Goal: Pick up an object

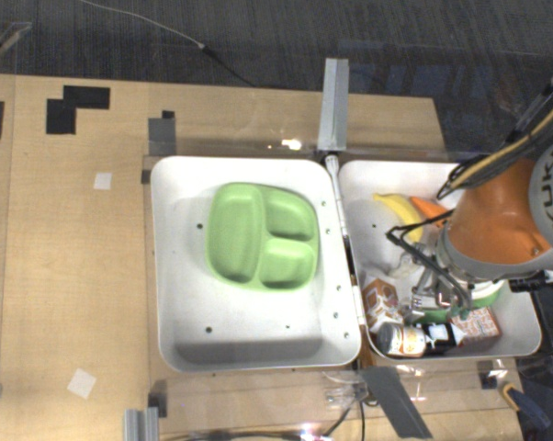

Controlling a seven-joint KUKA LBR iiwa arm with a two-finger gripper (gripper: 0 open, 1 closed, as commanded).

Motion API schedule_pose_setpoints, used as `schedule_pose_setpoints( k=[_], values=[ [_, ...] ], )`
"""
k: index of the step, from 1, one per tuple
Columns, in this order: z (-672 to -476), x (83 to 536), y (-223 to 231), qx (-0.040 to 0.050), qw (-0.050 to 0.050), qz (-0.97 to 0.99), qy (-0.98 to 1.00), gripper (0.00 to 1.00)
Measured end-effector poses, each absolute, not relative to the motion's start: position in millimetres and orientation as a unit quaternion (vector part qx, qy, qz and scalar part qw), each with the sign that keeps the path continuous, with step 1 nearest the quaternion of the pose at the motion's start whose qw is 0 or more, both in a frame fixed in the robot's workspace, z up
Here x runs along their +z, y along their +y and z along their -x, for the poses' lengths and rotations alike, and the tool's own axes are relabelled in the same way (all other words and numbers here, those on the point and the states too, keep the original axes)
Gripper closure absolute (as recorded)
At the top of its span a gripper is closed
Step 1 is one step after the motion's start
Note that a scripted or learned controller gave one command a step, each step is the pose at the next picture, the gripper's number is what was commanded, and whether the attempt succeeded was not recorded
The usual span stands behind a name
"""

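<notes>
Wooden counter [65, 274] fills my feed below a dark carpeted floor, and on it sit two shallow white bins side by side. From the middle of the view, the left bin [180, 329] lies toward eight o'clock and holds a green sectioned tray [261, 234], turned upside down by the look of it. The right bin [524, 333] lies toward four o'clock and holds the clutter I could pick from: a yellow banana [396, 207] at its twelve o'clock end, a small brown packet [379, 297], a jar with a yellow label [407, 339] at six o'clock, and a red-and-white packet [479, 322].

My arm, with its orange band [497, 219], comes in from three o'clock, and the claw [433, 294] hangs low over that heap. Its cables and wrist hide the tips, so I cannot tell how it stands or whether it has anything.

As I judge it, the reach is made; a confirmed grip and the lift are left.
</notes>
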State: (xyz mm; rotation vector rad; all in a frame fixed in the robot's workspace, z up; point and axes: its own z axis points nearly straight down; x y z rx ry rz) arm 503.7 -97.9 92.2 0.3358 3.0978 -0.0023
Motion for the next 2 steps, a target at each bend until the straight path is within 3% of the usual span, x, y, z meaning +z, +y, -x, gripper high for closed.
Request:
schedule_pose_setpoints(
  k=[1, 2],
  values=[
    [-605.0, 90.0, -89.7, 0.0000, 0.010, -0.048, 0.999, 0.00],
    [-553.9, 91.3, -96.5, -0.0001, 0.011, -0.146, 0.989, 0.00]
  ],
)
